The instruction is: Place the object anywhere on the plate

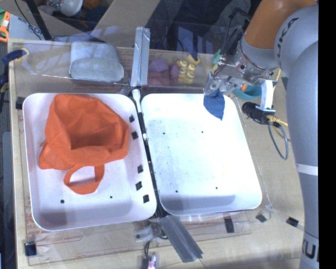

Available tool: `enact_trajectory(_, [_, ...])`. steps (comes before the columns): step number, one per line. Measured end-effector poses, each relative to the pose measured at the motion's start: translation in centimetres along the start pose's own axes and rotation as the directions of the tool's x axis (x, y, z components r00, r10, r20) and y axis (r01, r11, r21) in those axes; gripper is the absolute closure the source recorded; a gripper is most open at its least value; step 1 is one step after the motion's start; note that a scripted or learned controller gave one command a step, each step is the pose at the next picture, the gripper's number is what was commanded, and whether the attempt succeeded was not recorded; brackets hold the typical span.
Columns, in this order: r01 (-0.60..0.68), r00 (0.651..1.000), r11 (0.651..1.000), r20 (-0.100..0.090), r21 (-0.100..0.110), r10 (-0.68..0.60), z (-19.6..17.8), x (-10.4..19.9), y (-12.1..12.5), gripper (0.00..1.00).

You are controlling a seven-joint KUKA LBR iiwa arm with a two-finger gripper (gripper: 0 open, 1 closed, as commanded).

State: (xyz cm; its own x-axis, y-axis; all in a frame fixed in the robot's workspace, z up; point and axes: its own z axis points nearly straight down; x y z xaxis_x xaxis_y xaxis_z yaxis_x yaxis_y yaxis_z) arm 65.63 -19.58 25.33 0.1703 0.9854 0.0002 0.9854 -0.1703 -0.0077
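My pincer [217, 89] hangs over the right bin's [243, 192] far edge, pinching a blue cloth [215, 106] that dangles from it; with no plate in sight, a release here risks dropping the cloth into the bin, short of the task

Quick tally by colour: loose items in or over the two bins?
Orange: 1, the orange bag in the left bin
Blue: 1, the blue object hanging at the gripper over the right bin
Total: 2
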Motion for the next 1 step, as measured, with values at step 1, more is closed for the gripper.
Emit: enact_trajectory(1, [0.176,0.984,0.984,0.002,-0.005,-0.176,-6.86,1.15,-0.25,1.0])
